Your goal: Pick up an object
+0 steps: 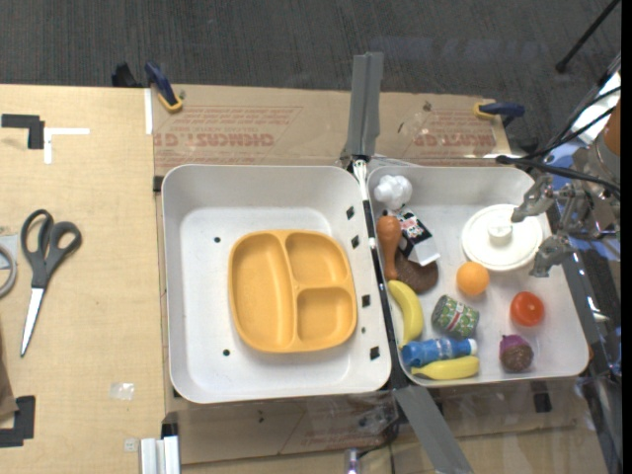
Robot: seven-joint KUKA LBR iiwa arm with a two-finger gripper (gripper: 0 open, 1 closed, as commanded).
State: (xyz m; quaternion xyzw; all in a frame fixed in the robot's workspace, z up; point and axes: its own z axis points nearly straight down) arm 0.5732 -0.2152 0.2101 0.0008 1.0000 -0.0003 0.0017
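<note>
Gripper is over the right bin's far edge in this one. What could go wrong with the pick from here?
The gripper hangs by the white lid at the right bin wall, so a descent may clip the rim. The orange and tomato are round and may roll away. Items lie close together, so fingers could nudge neighbours.

Right bin (578, 358) crowded with items; left bin (188, 294) roomy around yellow tray (293, 290).
</note>
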